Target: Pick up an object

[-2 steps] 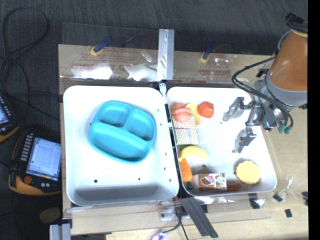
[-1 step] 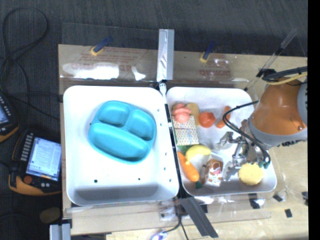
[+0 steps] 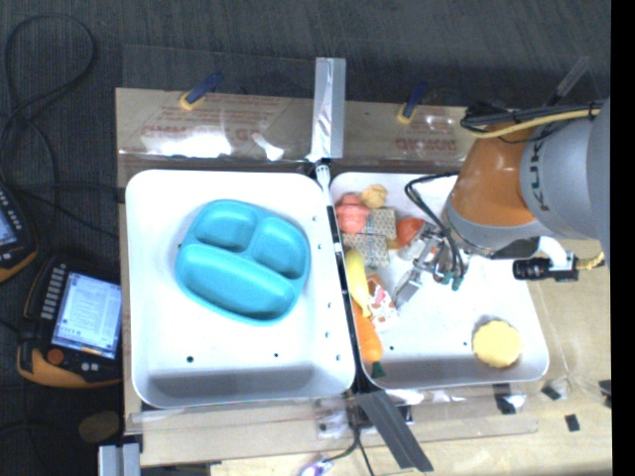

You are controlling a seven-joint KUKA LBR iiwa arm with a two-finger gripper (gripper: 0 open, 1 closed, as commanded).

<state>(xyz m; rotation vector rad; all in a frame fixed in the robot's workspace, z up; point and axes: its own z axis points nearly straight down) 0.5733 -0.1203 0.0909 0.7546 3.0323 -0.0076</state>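
Observation:
My gripper (image 3: 416, 274) hangs over the middle of the right bin (image 3: 516, 310), pointing down-left toward a pile along that bin's left wall. Its fingers (image 3: 406, 289) stand apart with nothing between them. The pile holds a yellow banana (image 3: 354, 274), an orange carrot (image 3: 367, 343), a red-and-white packet (image 3: 381, 305), a grey speckled block (image 3: 375, 238), a pink-red fruit (image 3: 349, 211), a tan lump (image 3: 374, 196) and an orange-red piece (image 3: 409, 231). A round yellow object (image 3: 496, 343) lies alone at the bin's front right.
The left bin (image 3: 149, 365) holds a blue divided plate (image 3: 243, 258). A handheld device with a lit screen (image 3: 84, 317) lies on the floor at left. Blue and yellow clamps (image 3: 201, 89) hold a plastic sheet behind the bins.

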